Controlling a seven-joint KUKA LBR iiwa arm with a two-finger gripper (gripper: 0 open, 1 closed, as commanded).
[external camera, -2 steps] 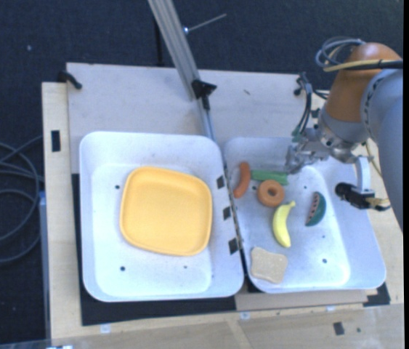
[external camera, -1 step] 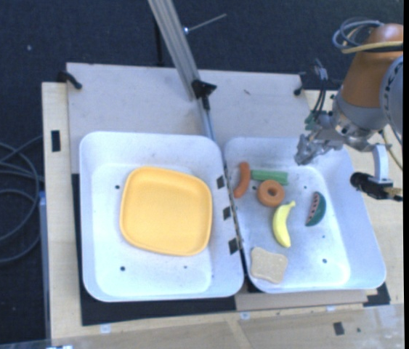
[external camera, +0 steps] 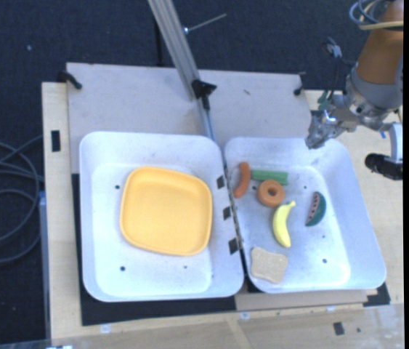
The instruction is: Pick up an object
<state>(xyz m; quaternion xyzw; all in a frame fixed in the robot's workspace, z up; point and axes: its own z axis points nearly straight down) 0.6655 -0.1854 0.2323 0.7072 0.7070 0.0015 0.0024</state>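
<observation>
The task looks barely begun: nothing is lifted yet. The pincer point(external camera: 319, 137) hangs over the far right corner of the right bin point(external camera: 349, 264), and whether it is apart or together I cannot tell. All 5 candidates lie on the bin floor: a sausage point(external camera: 242, 179), a green stick point(external camera: 269, 175), a doughnut point(external camera: 270, 193), a banana point(external camera: 283, 224), a watermelon slice point(external camera: 315, 209), plus a bread slice point(external camera: 269, 265). The left bin point(external camera: 102, 166) carries a yellow plate point(external camera: 166, 211). Left to do: descend, grip, lift.

grey arm point(external camera: 375, 71) reaching from right, gripper point(external camera: 319, 135) pointing down.
</observation>
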